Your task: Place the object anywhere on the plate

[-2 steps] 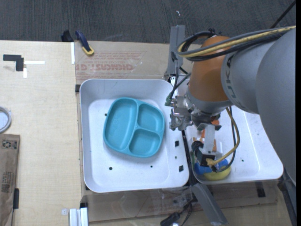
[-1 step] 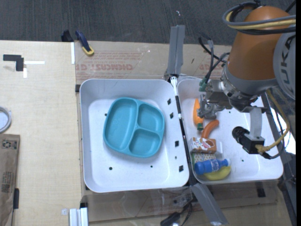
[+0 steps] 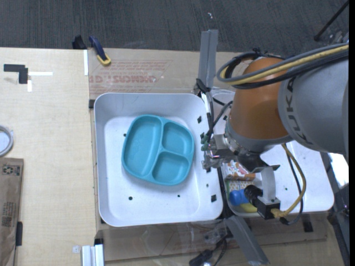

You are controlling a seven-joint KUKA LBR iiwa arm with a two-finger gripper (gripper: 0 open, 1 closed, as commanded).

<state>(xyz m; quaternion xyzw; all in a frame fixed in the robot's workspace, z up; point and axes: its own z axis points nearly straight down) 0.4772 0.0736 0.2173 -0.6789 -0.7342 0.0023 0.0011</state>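
Spread widest: the pale desk (image 3: 44, 121), bearing both bins. Reaching in from the right over it, the grey arm (image 3: 313, 107), orange-banded above the wrist and draped with cables. Next in size, the left bin (image 3: 101, 165), then the right bin (image 3: 310, 195), largely covered by the arm. Lying flat in the middle of the left bin, well clear of its walls: the blue plate (image 3: 158, 148), three compartments, nothing in any of them. Set low over the near-left corner of the right bin, just beside the wall shared with the left bin: the hand (image 3: 228, 160). Cannot tell how far open it is, nor whether it has hold of anything, hidden as it is under the wrist. Just beneath and beside it, a printed packet (image 3: 241, 172); nearer the front, a blue item (image 3: 237, 197) touching a yellow item (image 3: 250, 207). Presumably one of these three to be carried, though unclear which; all in the right bin, none on the plate. Likely troubles from here: closing on a crowded cluster and pinching two things, or only a packet edge, then losing it on the lift; catching the shared bin walls while crossing leftward at too low a height; releasing early or off-centre, dropping the load on bare bin floor beside the plate; snagging a loose cable on the bin corner.
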